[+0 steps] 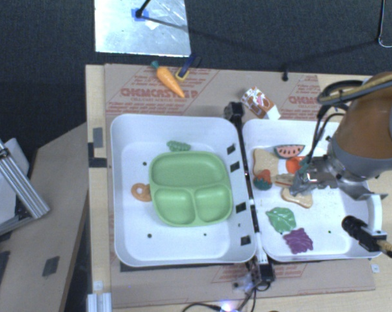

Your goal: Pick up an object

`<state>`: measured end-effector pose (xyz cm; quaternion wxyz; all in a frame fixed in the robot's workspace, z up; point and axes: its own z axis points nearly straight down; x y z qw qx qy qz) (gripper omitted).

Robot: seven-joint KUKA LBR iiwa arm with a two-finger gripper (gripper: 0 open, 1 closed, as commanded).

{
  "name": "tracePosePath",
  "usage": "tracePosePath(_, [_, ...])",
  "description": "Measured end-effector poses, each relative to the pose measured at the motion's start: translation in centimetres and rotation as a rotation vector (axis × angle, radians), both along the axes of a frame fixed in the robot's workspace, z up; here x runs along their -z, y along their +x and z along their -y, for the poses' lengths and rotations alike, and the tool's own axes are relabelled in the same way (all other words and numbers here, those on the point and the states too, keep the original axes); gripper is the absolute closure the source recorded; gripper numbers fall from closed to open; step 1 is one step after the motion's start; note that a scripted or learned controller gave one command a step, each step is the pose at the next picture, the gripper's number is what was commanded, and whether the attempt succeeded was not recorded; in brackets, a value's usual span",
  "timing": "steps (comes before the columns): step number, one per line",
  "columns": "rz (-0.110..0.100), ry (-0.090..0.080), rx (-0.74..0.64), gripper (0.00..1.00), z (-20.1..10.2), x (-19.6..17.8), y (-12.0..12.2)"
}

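One gripper [304, 178] hangs low over the right bin [326, 249], just above a tan bread-like piece [298, 198], though its tip is too blurred to tell what state it is in, and the arm [371, 132] behind it covers that bin's far right part. Close around it lie a small orange piece [293, 165], partly hidden, a watermelon slice [289, 151], a red and teal lump [262, 178] hard to identify, a green leaf [281, 218] and purple grapes [298, 240]. Further left, the left bin [127, 174] holds a green divided plate [186, 188] with a pretzel [142, 192] beside it, and a carrot [169, 80] lies on the bench beyond.
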<state>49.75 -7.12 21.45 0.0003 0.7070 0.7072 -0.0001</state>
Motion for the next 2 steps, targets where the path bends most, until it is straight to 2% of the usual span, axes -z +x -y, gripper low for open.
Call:
tracePosePath(1, [0.003,0.000,-0.004,1.00,-0.11,-2.02,-0.05])
tracePosePath(2, [0.002,0.000,-0.002,1.00,-0.01,-1.87,-0.21])
